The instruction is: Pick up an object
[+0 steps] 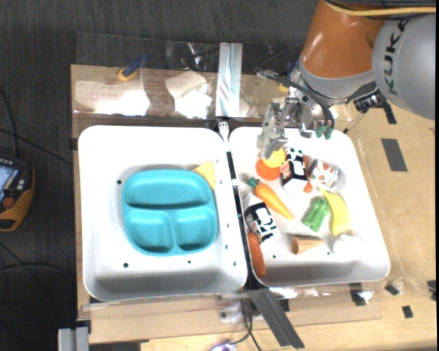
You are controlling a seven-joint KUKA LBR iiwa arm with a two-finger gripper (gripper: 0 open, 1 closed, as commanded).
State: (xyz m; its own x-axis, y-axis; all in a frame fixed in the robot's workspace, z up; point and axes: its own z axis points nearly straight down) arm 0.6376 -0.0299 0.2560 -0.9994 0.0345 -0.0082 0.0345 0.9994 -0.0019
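My gripper [271,143] hangs over the back left corner of the right bin [366,196]. Its tip is just above a round orange toy with a yellow top [269,167]; whether they touch I cannot tell. Close by lie a carrot [273,199], a black-and-white carton [294,165] and a white-and-orange toy [324,174]. Further forward are a green toy [316,213], a banana [339,212], a cone [307,245], a black-and-white box [261,221] and an orange-red piece [255,258] by the left wall.
The left bin [102,254] holds a teal divided tray [168,209] and a yellow wedge [205,172] at its back right. The wall between the bins runs just left of the gripper. Crumpled plastic and tape [205,86] lie behind the bins.
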